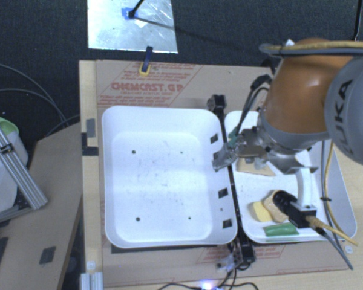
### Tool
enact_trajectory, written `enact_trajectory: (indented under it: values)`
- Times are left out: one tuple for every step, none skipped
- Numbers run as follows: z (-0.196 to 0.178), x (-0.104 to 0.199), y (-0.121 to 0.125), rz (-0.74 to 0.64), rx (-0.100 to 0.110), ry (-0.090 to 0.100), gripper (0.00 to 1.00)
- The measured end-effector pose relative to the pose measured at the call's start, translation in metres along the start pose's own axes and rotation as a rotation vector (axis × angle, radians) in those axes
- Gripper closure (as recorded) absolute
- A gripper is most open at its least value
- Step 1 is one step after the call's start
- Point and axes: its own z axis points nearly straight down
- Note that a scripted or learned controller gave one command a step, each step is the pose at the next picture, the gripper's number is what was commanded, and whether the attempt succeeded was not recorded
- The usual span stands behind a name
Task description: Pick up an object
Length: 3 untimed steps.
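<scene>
**A:** So, how far along is the pick?

**B:** Not far, by my reading. Nearest us in the right bin point(249, 192), a green strip point(278, 229) lies flat. A yellow chunk point(260, 211) sits just behind it. Both rest on the bin floor.

**A:** And beyond those?

**B:** A tan wedge point(257, 168) lies flat too, partly under the arm point(302, 95). The tool point(222, 159) is just left of it, over the rim where the right bin meets the left bin point(157, 180). Nothing shows in its grip, and I cannot tell whether it is apart or together.

**A:** So the lift is all left to do?

**B:** I'd judge so. It has to settle on a piece, clamp it and raise it.
</scene>
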Motion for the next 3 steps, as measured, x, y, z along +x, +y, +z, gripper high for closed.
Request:
enact_trajectory:
  values:
    - [-0.072, -0.057, 0.023, 0.016, -0.002, -0.006, 0.00]
    - [0.011, 0.004, -0.001, 0.004, 0.015, -0.003, 0.00]
    - [-0.122, 0.055, 0.026, 0.002, -0.008, 0.001, 0.00]
